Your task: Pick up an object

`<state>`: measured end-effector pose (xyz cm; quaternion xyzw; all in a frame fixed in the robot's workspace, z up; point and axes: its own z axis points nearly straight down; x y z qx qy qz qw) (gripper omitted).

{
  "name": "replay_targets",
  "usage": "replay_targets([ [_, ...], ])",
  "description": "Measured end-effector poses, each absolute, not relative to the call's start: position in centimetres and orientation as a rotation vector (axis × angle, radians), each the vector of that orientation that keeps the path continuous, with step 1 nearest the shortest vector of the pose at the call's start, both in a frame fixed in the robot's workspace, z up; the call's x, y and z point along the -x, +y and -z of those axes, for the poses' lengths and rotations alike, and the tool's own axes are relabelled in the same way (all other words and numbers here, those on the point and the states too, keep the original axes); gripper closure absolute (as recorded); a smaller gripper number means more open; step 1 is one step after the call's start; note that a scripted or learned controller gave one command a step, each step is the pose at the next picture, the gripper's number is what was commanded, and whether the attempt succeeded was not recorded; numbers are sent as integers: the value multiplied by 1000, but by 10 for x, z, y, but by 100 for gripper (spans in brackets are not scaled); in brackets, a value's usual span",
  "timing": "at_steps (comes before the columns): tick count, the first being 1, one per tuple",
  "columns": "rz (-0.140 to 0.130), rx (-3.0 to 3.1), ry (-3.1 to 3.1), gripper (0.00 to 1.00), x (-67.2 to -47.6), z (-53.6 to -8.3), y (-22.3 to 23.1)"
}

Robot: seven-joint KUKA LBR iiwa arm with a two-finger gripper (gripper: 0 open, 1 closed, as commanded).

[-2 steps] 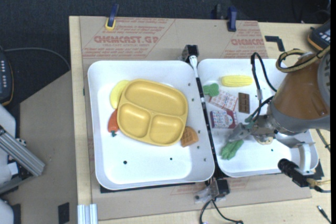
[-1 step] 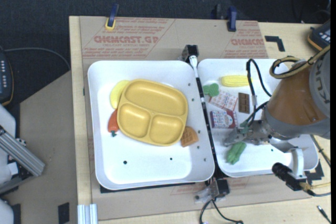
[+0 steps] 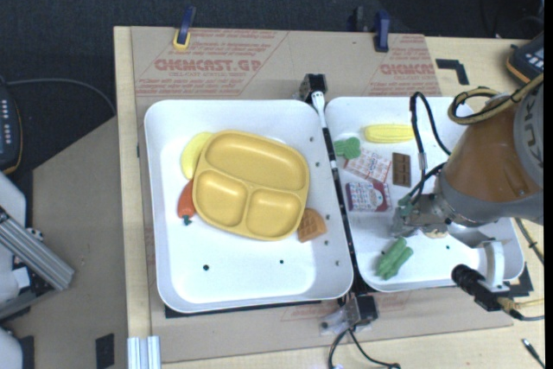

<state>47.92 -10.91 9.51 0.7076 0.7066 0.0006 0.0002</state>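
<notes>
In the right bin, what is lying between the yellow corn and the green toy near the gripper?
In the camera view, between the yellow corn and the green toy lie a small brown block and a red-and-white packet.

"CHEMCAST GP" in red, repeated, on the brown board [image 3: 216,60] behind the bins; second print at right partly cut off; pink packet [image 3: 367,181] print too small to read

Camera: single, fixed, mounted above the surface [image 3: 259,47].
Facing: downward at a slant; far edge of surface at top, near edge at bottom.
Range: middling; both bins fit whole, dark floor visible beyond.
Left bin [image 3: 173,255]: centre-left of frame.
Right bin [image 3: 432,272]: centre-right, partly covered by arm [image 3: 488,164].
Arm entry: from right edge.
Shared coverage: one view, no overlap to note.
</notes>
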Motion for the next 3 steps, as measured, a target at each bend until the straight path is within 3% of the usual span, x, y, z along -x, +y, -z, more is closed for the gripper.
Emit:
replay_targets([
  [3, -6, -2216, 2218, 100, -476, -228, -110],
])
